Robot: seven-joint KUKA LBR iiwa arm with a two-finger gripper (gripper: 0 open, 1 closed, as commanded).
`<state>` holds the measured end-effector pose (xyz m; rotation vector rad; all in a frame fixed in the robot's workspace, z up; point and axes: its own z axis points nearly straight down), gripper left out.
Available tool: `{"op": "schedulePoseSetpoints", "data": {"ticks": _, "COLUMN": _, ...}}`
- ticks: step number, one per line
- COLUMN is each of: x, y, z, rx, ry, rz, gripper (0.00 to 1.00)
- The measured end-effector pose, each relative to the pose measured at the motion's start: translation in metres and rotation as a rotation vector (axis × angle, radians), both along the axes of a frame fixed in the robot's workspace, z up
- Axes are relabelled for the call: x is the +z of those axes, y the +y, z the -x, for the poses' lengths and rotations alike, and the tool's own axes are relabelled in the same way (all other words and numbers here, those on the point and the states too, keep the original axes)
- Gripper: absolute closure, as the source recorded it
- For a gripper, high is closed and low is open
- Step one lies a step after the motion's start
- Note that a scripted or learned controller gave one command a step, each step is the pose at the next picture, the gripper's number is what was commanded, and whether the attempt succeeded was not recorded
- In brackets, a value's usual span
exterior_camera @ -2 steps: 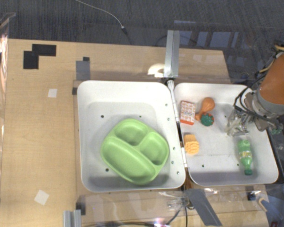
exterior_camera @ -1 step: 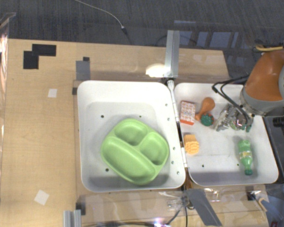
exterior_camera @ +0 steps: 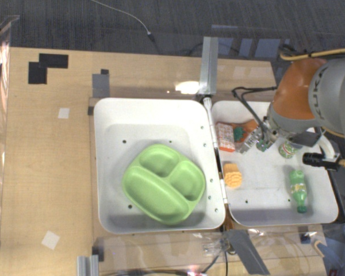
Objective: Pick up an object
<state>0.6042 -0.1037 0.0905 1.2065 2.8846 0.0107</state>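
Surface (exterior_camera: pixel 46 171) – two white bins side by side.
Left bin (exterior_camera: pixel 106 211) – green divided plate (exterior_camera: pixel 164 183) lying flat.
Right bin (exterior_camera: pixel 259 203) – candidates to pick: green bottle (exterior_camera: pixel 298 191), orange waffle-like piece (exterior_camera: pixel 233 177), red-and-white packet (exterior_camera: pixel 225 137).
Claw (exterior_camera: pixel 259 140) – low beside the packet; whether it grips anything, I cannot tell.

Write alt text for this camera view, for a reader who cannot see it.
The grey arm's gripper reaches from the right into the right bin, low over its far side beside a red-and-white packet. That bin also holds a yellow waffle-textured piece and a green bottle; the left bin holds a green divided plate.
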Motion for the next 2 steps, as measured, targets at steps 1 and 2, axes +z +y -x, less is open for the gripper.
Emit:
{"op": "schedulePoseSetpoints", "data": {"ticks": 1, "x": 0.098, "y": 0.072, "z": -0.001, "rx": 0.589, "ry": 0.003, "rz": 0.008, "gripper": 1.00}}
{"op": "schedulePoseSetpoints", "data": {"ticks": 2, "x": 0.096, "y": 0.107, "z": 0.050, "rx": 1.148, "ry": 0.006, "rz": 0.012, "gripper": 1.00}}
